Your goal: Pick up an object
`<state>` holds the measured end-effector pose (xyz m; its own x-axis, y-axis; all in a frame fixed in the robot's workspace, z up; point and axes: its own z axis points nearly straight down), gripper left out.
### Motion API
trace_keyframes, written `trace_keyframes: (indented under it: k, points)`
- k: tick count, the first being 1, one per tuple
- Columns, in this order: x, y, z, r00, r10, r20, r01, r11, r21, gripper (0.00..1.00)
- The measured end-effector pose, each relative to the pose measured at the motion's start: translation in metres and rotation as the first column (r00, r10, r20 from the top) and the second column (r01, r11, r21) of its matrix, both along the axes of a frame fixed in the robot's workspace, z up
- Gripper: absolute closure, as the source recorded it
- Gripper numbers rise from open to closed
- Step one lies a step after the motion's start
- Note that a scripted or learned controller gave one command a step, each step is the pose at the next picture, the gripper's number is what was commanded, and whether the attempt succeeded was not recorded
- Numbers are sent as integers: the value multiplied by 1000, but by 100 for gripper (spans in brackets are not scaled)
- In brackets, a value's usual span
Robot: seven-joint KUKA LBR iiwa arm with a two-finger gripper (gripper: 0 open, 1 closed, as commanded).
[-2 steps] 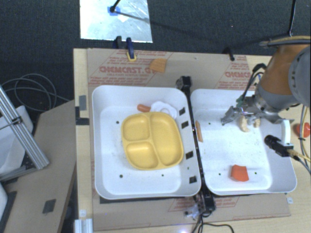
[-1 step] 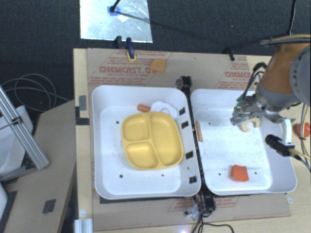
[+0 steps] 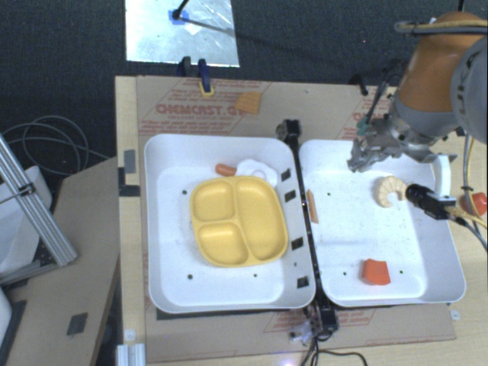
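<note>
White plastic bins sit side by side on the surface (image 3: 152,101); the left bin (image 3: 171,280) carries a yellow divided tray (image 3: 236,221) at its centre, with a small orange piece (image 3: 225,170) and a white item (image 3: 255,171) at the tray's twelve o'clock; the right bin (image 3: 427,280) holds a cream croissant-shaped toy (image 3: 389,190) at about two o'clock, an orange block (image 3: 375,272) at six o'clock, and a thin tan stick (image 3: 312,206) at nine o'clock against its wall. The gripper (image 3: 364,158) hangs at the right bin's eleven o'clock, just beside the croissant-shaped toy; how its fingers stand I cannot tell, and nothing shows between them. By my judgement the pick is not yet done; approach, closing and lifting remain.
</note>
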<state>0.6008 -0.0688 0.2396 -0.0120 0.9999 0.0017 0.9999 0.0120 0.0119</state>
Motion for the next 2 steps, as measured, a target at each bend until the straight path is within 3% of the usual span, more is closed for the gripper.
trace_keyframes:
  k: [1, 2]
  points:
    - [-8, -38, 220, 1000, -7, 10, 7, 1000, -6, 100]
    - [-92, -84, 302, 1000, -16, 1, 16, 1000, -5, 100]
